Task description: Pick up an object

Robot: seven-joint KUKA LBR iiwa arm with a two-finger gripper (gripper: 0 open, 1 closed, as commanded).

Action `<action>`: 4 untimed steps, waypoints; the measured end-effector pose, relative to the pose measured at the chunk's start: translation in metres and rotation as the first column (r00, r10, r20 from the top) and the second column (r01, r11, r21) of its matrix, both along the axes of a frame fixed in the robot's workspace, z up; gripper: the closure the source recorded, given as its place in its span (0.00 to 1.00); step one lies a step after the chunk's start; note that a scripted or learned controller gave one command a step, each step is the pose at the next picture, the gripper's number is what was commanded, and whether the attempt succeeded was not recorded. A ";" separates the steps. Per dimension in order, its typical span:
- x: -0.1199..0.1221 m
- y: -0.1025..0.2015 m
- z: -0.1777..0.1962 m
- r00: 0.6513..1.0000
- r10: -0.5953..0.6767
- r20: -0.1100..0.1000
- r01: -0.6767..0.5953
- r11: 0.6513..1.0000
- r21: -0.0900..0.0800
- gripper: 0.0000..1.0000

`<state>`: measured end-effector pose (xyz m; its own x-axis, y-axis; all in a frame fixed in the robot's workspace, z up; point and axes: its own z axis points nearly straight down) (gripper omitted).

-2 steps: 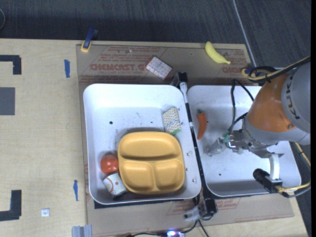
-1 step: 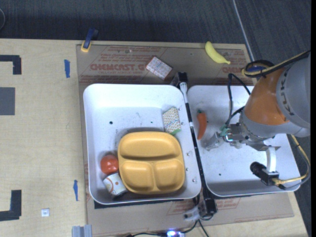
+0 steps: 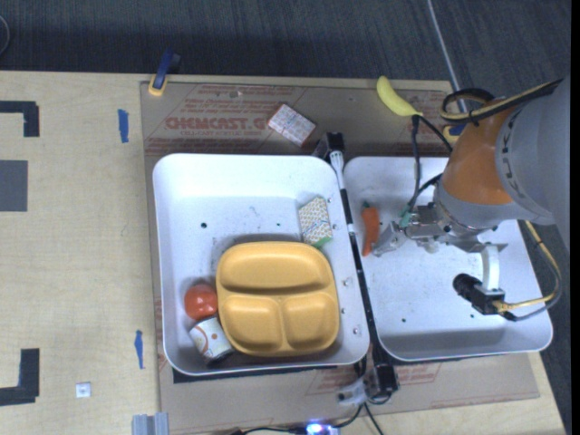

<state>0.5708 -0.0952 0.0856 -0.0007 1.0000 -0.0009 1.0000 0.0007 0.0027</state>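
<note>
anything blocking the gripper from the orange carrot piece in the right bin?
Nothing visible. The gripper sits just right of the carrot piece in the right bin, bare white floor between them.

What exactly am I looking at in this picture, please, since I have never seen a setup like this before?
You are looking down from a fixed camera above a bench. The grey arm with an orange band is a robot reaching in from the right; its gripper hangs over the right white bin, close to a small orange carrot-like object near that bin's left wall. I cannot tell whether it grasps anything. The left white bin holds a yellow divided tray, a red-orange ball, a small cup-like item and a patterned packet.
</note>
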 end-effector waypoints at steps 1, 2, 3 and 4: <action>-0.017 0.001 0.000 1.000 0.000 -0.001 0.000 1.000 0.001 0.00; -0.054 0.003 0.000 1.000 -0.001 0.000 0.001 1.000 0.000 0.00; -0.031 -0.005 0.000 1.000 -0.001 0.000 0.001 1.000 0.000 0.00; 0.008 0.003 0.000 1.000 0.001 0.001 -0.001 1.000 0.000 0.00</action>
